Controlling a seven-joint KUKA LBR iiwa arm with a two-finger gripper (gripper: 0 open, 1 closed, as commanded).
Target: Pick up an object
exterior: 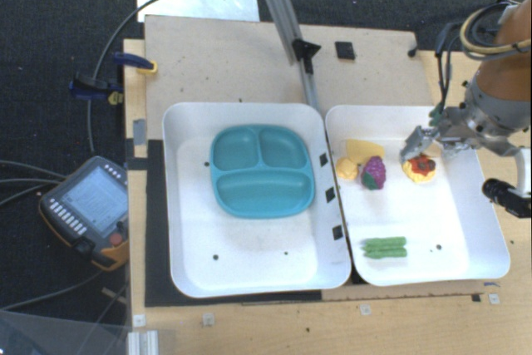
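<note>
The right bin (465, 262) holds several toy foods: a yellow cheese wedge (363, 150), a small yellow piece (346, 170), a purple grape bunch (374, 172), a round yellow-and-red item (421, 169) and a green bean pod (383, 247). My gripper (418, 147) hangs over the bin's upper right part, just above the yellow-and-red item. Its fingers (412, 144) point down and left and stand open, with nothing visibly between them.
The left bin (191, 262) holds a teal divided plate (262, 170). A slanted grey pole (278, 0) ends at the bins' far edge. A teach pendant (87, 208) lies on the floor at the left. Cables run around the bench.
</note>
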